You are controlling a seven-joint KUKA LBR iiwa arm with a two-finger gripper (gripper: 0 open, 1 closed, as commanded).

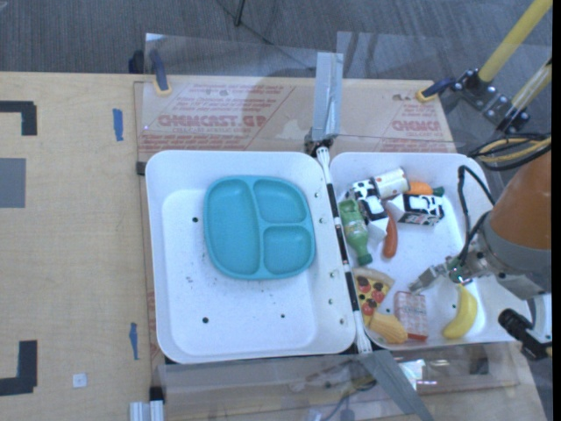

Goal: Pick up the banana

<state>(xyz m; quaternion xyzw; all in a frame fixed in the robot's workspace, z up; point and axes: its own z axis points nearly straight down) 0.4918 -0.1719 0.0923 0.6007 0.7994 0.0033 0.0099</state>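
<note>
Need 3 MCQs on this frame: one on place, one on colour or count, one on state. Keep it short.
1. Where does the banana lie?
A. On the teal plate
B. In the right bin, near its front right corner
C. On the bench outside the bins

2. How many compartments does the teal plate have?
A. Two
B. Three
C. Five

3. How does the hand stand to the banana?
A. It has lifted the banana above the bin
B. It is low in the right bin, just above and left of the banana, which lies on the bin floor
C. It is over the left bin

Answers:
1 B, the banana lies beside the corn and the packet.
2 B, one long section and two small ones.
3 B, the banana rests on the floor.
</note>
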